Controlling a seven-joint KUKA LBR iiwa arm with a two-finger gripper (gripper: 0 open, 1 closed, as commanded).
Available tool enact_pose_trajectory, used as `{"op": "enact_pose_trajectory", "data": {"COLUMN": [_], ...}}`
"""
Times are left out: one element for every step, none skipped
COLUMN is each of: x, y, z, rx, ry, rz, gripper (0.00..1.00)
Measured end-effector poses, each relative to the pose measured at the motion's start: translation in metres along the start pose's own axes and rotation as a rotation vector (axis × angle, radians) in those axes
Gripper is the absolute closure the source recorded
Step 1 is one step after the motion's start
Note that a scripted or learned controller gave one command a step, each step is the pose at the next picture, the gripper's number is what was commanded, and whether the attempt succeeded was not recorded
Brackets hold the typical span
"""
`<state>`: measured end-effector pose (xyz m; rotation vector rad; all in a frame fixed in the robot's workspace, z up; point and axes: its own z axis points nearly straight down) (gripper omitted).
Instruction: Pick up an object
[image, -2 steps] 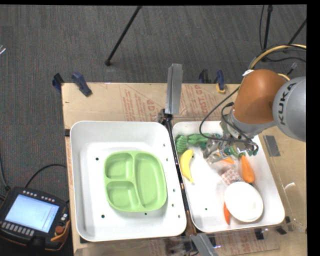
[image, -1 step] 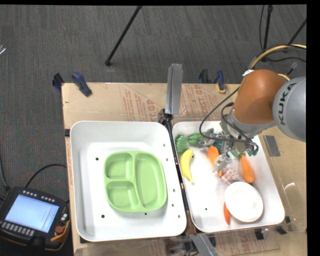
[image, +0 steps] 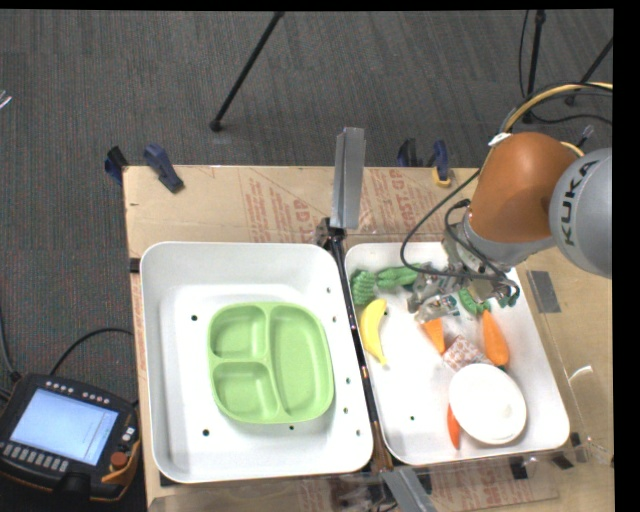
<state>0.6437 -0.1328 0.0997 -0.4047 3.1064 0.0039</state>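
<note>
Bench (image: 230, 205) of brown board fills the middle, carrying two white bins side by side. Left bin (image: 170, 300) holds a green divided plate (image: 270, 362), lying flat with three compartments. Right bin (image: 545, 370) is the busy one. Over its top edge hangs the arm (image: 530, 195), orange band bulging above the wrist, and the gripper (image: 445, 295) is down low among the toys near the bin's upper middle. Whether that pincer is released or clenched, I cannot tell; cables and clutter hide it. A white bowl (image: 487, 403) sits upside-down toward the bin's near right. A yellow banana (image: 374, 330) lies by the left wall, a green toy (image: 385, 280) just above it. An orange carrot (image: 494, 340) lies right of the gripper, a smaller orange piece (image: 433, 333) just beneath it. A handheld control pendant (image: 65, 432) rests on the floor at lower left.
</note>
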Motion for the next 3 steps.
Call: {"op": "enact_pose_trajectory", "data": {"x": [0.000, 0.064, 0.064], "y": [-0.009, 0.011, 0.011], "z": [-0.002, 0.012, 0.012], "rx": [0.001, 0.001, 0.001], "ry": [0.003, 0.009, 0.008], "rz": [0.081, 0.268, 0.267], "gripper": [1.00, 1.00, 0.00]}}
